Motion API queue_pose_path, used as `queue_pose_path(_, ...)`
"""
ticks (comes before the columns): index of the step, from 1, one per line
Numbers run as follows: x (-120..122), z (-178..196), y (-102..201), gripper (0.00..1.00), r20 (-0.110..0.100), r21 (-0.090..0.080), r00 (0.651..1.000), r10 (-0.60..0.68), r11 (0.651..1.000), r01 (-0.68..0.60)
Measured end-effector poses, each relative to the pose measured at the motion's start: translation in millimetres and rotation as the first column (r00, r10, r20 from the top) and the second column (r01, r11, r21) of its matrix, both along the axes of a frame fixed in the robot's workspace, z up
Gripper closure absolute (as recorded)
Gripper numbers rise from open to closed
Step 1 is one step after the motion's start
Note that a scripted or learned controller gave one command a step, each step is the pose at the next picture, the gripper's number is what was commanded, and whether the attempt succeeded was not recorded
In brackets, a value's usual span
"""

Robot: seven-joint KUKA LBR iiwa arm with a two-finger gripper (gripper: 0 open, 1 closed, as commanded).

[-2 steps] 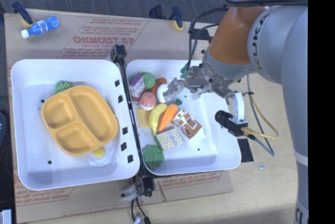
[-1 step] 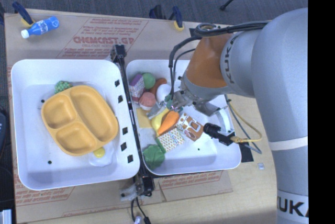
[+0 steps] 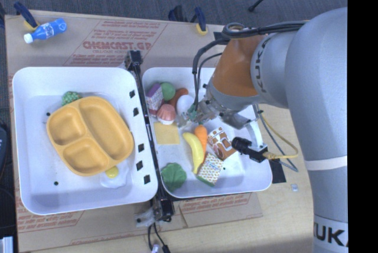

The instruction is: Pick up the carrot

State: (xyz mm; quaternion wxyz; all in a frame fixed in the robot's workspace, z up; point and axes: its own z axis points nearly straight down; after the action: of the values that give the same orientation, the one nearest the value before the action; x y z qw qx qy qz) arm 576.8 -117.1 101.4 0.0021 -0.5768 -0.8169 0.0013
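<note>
The carrot [image 3: 202,135] is a short orange piece lying in the right bin [image 3: 255,178], between a yellow banana [image 3: 194,152] and a small brown-and-white box [image 3: 220,143]. My gripper [image 3: 195,117] is low in this bin, just above and to the left of the carrot's upper end and close to a white egg [image 3: 184,104]. The orange wrist band and grey arm hide the bin's right half behind it. I see nothing held by the gripper.
Around the gripper lie a purple carton [image 3: 155,97], a green ball [image 3: 168,91], a pink-red toy [image 3: 166,114], a cheese slice [image 3: 167,135], a patterned box [image 3: 210,169] and a leafy green [image 3: 173,175]. The left bin [image 3: 29,145] holds a yellow divided plate [image 3: 88,133].
</note>
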Motion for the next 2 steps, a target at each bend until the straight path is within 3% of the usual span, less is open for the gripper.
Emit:
queue_pose_path(1,-36.0,122.3,-22.2,1.0,0.003,-0.002,0.977,-0.214,0.977,0.214)
queue_pose_path(2,-36.2,121.7,-21.7,0.0,0.002,-0.001,0.977,-0.213,0.977,0.213)
